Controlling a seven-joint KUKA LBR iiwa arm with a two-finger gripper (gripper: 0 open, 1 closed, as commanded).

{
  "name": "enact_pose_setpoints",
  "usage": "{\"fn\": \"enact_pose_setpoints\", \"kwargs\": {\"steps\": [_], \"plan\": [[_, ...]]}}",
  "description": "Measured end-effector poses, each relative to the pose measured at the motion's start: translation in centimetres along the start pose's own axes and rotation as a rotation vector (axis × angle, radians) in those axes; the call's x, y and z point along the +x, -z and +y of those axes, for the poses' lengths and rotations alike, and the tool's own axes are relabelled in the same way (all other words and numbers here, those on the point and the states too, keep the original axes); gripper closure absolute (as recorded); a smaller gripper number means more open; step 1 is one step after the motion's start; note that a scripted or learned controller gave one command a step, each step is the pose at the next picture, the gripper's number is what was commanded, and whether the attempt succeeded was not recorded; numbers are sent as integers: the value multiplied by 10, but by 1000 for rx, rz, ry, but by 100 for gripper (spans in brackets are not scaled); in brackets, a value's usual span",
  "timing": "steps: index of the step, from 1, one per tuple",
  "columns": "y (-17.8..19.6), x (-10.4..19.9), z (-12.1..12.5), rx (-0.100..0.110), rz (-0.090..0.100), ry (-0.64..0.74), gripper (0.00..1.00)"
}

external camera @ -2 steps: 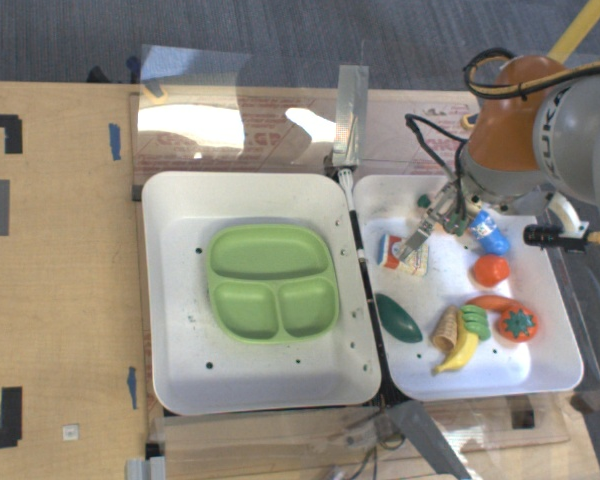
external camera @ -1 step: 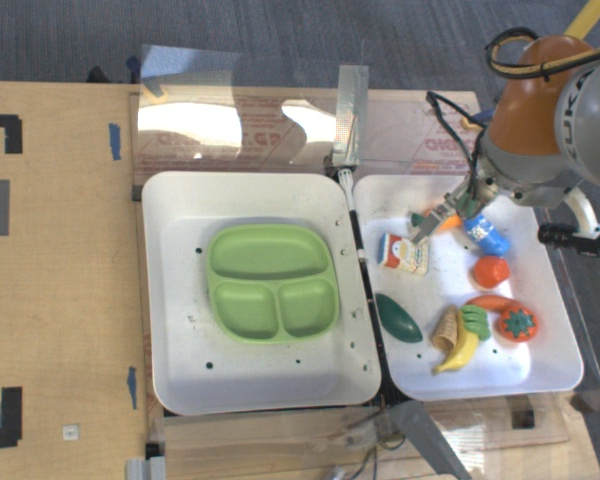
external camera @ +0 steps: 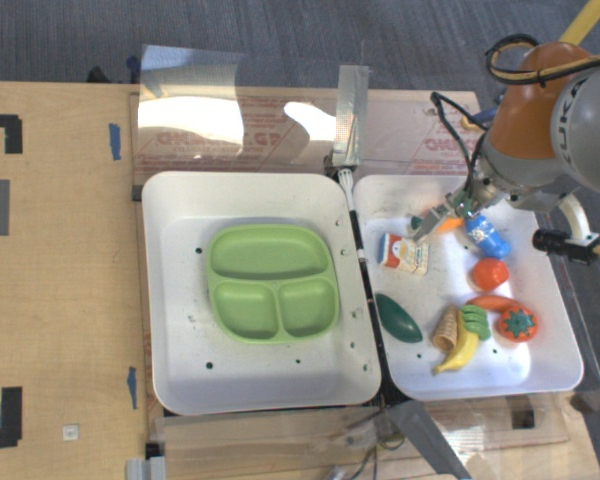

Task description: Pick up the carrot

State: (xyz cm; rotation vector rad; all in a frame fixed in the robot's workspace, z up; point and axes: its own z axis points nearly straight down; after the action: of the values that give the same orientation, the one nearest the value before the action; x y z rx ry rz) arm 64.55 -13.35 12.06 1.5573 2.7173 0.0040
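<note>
The carrot (external camera: 447,224), a small orange stick with a green top, is in the upper left part of the right bin (external camera: 550,368). My gripper (external camera: 430,220) reaches down-left from the orange-banded wrist (external camera: 525,118) and is shut on the carrot, whose orange body shows between the grey fingers. The carrot is partly hidden by the gripper.
Also in the right bin are a white carton (external camera: 404,253), a blue item (external camera: 485,234), a tomato (external camera: 491,272), a long red-orange piece (external camera: 490,303), a strawberry (external camera: 518,324), a banana (external camera: 458,353) and a dark green vegetable (external camera: 398,319). The left bin (external camera: 170,268) holds a green divided plate (external camera: 273,281).
</note>
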Motion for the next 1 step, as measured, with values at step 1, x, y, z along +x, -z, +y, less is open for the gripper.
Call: {"fn": "enact_pose_setpoints", "kwargs": {"steps": [1], "plan": [[-32,6,0,2,3,-132,0]]}}
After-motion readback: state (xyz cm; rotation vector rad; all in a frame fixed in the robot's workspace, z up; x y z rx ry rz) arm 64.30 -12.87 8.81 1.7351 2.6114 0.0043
